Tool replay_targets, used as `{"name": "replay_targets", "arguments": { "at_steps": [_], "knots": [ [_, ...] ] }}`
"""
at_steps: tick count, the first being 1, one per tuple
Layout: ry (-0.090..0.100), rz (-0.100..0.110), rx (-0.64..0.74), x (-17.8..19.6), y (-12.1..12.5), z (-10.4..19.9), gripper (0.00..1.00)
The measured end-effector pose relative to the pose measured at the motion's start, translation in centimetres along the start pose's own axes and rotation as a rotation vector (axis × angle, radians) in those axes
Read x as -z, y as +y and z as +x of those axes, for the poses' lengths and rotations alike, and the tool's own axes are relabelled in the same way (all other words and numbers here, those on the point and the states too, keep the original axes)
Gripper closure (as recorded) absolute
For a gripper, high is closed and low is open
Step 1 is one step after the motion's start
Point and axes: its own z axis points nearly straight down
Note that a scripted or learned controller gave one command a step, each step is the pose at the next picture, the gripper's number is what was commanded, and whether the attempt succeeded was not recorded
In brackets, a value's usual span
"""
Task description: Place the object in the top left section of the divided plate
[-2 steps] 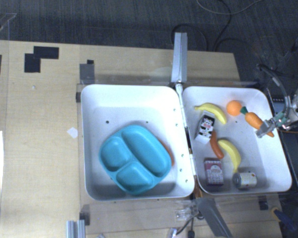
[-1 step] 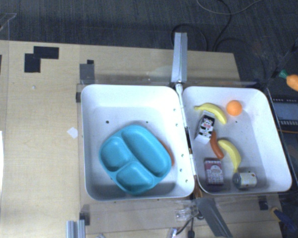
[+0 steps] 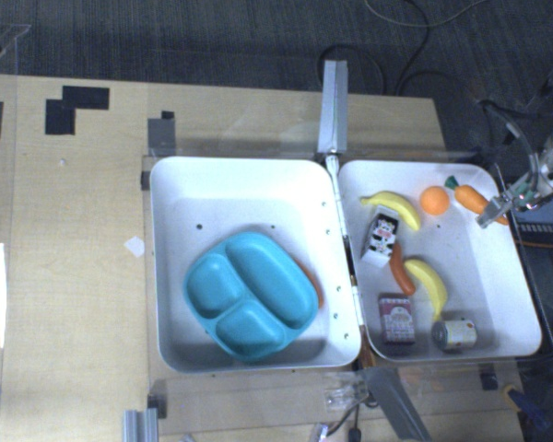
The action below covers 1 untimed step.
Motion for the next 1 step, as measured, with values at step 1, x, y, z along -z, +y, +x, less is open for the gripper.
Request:
{"name": "replay_targets", "arguments": {
  "at_steps": [1],
  "knots": [
    [-0.007, -0.006, 0.073, 10.88, -1.81, 0.73, 1.0]
  ]
}}
